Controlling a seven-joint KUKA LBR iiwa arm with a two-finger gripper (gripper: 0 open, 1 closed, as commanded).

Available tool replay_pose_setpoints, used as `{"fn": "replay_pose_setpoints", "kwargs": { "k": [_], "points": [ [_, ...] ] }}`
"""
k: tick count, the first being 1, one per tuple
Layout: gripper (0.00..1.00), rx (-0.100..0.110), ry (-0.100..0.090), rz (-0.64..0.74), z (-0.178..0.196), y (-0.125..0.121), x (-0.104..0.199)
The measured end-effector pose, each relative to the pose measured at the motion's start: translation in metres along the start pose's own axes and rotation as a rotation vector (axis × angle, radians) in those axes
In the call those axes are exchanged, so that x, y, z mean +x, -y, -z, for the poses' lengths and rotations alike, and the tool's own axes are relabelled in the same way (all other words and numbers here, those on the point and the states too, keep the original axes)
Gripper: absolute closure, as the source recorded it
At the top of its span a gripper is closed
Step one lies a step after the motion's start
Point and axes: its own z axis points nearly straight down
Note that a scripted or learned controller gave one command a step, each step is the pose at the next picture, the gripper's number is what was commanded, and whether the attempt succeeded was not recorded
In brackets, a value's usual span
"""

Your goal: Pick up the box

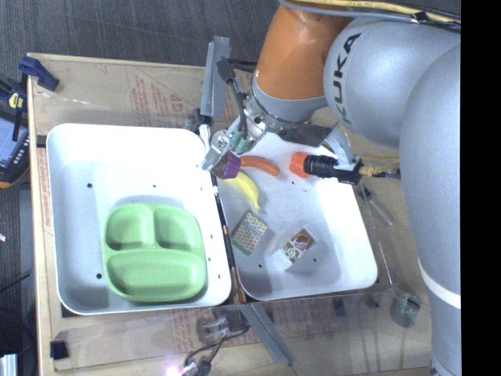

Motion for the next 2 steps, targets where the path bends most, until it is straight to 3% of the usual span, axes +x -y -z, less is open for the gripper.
{"fn": "replay_pose_setpoints", "kwargs": {
  "k": [2],
  "points": [
    [1.0, -0.004, -0.001, 0.005, 0.02, -0.002, 0.0]
  ]
}}
